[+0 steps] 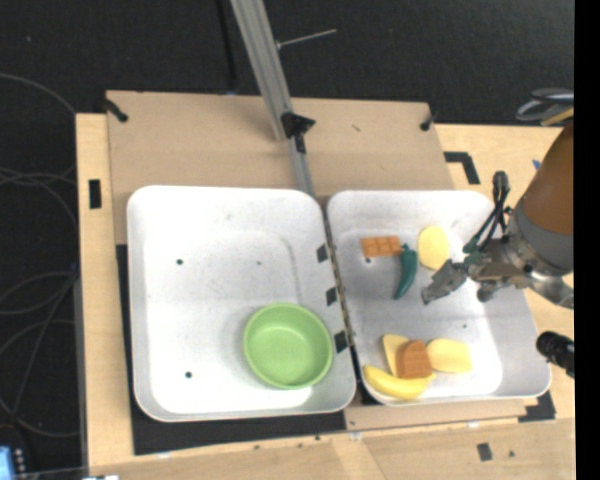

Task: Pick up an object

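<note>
Tan bench [380, 128] under two white bins, green bowl [288, 344] near in left bin [180, 228], gripper [448, 282] over right bin [480, 213], fingers apart, clamping nothing, beside pepper [407, 271] and lemon [434, 246].

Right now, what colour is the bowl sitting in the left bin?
Light green, the bowl stands out plainly against the white left bin in the camera view.
</note>
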Robot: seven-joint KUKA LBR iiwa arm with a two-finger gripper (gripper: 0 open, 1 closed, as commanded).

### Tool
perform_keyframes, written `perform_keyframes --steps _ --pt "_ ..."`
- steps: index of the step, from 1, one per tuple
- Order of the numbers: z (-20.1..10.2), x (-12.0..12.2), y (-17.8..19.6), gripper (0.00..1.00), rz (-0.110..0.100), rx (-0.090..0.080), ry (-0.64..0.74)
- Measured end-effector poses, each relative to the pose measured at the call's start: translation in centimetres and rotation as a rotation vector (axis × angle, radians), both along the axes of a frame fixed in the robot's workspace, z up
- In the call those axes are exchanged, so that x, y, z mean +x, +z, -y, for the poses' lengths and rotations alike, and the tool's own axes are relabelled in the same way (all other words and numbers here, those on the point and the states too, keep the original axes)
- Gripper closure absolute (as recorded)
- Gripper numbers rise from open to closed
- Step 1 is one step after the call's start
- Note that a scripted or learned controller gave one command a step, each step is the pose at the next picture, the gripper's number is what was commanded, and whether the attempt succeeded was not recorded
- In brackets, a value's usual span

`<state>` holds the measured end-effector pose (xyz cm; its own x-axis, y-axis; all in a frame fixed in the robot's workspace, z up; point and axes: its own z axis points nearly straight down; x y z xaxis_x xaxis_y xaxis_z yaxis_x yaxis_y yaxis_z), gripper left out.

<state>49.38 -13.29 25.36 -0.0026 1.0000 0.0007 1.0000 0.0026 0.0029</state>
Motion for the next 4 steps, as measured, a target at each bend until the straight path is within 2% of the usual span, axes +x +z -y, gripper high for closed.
perform_keyframes --steps 1,3,4 --pt "0.0 0.0 0.0 0.0 0.0 0.0 -0.002" --pt "0.8 1.4 -11.6 0.0 -0.008 -0.002 -0.004" --pt "0.9 1.5 -15.2 0.0 -0.001 -0.002 -0.004"
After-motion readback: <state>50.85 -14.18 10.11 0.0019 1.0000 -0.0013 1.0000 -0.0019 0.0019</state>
